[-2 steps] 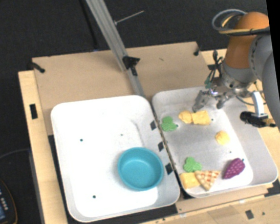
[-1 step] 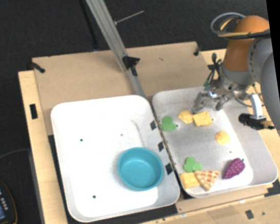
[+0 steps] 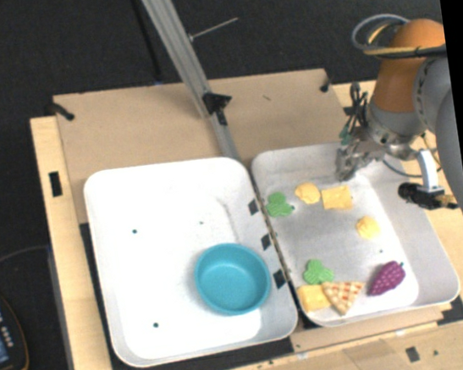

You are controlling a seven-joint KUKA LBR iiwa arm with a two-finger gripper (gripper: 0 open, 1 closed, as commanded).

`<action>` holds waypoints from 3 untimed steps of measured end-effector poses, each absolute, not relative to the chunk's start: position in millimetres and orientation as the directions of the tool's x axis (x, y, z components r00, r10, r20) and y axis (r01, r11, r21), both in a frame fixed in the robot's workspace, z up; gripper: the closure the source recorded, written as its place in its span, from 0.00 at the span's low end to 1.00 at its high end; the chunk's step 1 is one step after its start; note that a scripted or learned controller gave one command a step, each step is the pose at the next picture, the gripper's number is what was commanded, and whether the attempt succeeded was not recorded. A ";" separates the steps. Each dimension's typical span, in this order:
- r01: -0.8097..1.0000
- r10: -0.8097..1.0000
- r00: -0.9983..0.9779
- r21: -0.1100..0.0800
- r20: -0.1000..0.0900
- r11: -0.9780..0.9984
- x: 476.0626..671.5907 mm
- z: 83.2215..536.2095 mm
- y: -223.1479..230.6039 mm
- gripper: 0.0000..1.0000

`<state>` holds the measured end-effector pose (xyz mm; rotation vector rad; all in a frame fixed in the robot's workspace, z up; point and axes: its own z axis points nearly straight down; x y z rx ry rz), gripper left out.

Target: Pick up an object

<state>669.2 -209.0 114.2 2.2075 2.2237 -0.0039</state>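
While the gripper [image 3: 349, 161] hangs over the right bin's [image 3: 419, 239] far corner, jaws too blurred to tell if apart or together, nothing looks held. Nearest target: yellow block [image 3: 337, 198] just below it, beside a yellow lump [image 3: 306, 192] and green piece [image 3: 279, 206]. Looks like light, stiff toy food, probably slick plastic. I'd pinch the block across its flat sides. Grapes [image 3: 385, 277] and pizza [image 3: 343, 294] sit at the near edge; blue bowl [image 3: 230, 277] in the left bin [image 3: 131, 202].

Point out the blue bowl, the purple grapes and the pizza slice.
blue bowl [image 3: 230, 277], camera view, middle of its inside.
purple grapes [image 3: 385, 277], camera view, centre of the bunch.
pizza slice [image 3: 344, 295], camera view, middle of the slice.
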 end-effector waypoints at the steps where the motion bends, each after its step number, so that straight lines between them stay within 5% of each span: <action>1: 1.000 1.000 -0.003 0.009 -0.002 0.003 673.0 179.3 -213.5 1.00; 2: 1.000 1.000 -0.006 0.009 -0.002 0.006 674.7 235.0 -214.6 1.00; 3: 1.000 1.000 -0.005 0.001 0.000 0.005 649.2 237.0 -160.7 1.00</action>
